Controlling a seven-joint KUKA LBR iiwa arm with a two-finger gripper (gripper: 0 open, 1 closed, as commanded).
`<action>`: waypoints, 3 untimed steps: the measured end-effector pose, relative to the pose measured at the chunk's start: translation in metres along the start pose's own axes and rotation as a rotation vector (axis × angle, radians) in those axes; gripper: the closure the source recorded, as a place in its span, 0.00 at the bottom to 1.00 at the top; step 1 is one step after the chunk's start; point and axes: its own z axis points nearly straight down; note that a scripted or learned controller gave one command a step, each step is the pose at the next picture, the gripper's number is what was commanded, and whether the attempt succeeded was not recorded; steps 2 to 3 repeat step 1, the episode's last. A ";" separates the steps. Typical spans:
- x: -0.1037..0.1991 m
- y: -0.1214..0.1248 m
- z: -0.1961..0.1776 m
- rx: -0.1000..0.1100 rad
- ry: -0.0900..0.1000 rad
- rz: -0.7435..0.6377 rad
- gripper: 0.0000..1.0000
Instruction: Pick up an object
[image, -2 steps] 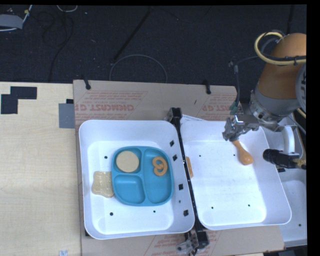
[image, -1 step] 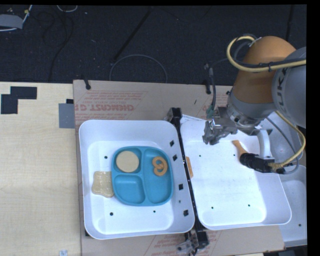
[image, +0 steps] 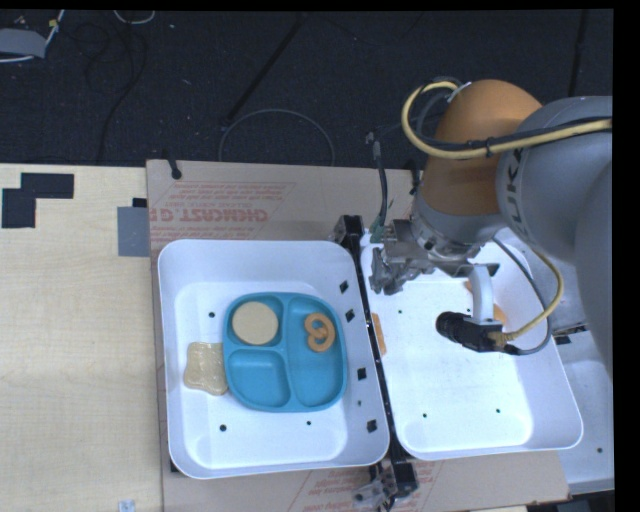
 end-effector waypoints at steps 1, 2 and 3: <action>0.058 0.013 0.002 -0.003 0.000 -0.002 1.00; 0.058 0.013 0.002 -0.003 0.000 -0.002 1.00; 0.058 0.013 0.002 -0.003 0.000 -0.002 1.00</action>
